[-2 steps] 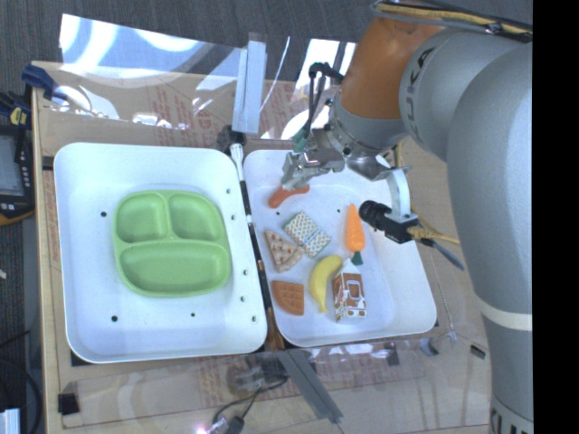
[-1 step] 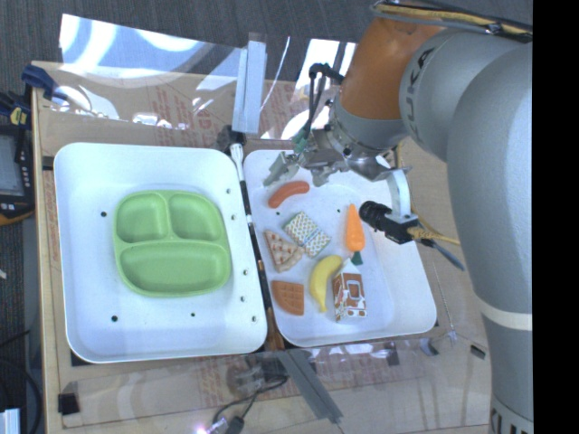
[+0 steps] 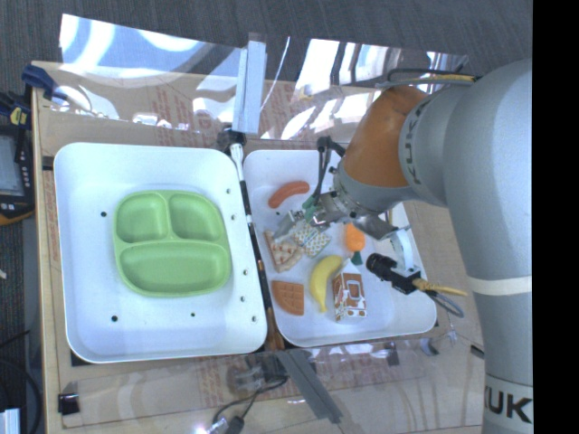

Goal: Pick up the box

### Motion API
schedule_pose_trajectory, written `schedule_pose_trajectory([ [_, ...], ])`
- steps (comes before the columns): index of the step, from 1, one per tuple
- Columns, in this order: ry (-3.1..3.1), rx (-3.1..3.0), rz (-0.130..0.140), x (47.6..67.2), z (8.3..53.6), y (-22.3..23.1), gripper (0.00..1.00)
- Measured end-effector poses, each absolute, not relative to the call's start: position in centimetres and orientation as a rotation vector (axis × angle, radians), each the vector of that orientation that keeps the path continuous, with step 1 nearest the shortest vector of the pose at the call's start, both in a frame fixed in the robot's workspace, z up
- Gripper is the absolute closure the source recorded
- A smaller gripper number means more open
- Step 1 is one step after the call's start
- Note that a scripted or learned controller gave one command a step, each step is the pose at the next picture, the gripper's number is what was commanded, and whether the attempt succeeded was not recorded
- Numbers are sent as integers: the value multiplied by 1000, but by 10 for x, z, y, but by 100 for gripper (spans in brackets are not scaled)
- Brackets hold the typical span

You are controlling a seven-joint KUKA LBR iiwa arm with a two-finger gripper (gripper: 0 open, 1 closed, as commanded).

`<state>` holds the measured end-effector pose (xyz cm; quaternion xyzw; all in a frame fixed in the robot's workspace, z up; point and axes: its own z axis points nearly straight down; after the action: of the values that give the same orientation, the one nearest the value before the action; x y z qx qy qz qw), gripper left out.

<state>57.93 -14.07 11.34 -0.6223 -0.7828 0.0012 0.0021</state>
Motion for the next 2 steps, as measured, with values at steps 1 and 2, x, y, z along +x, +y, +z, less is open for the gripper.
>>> schedule_pose_trajectory([
  [1, -2485, -1936, -7, 605, 97, -148, 0],
  [2, -2489, -1930, -6, 605, 107, -147, 100],
])
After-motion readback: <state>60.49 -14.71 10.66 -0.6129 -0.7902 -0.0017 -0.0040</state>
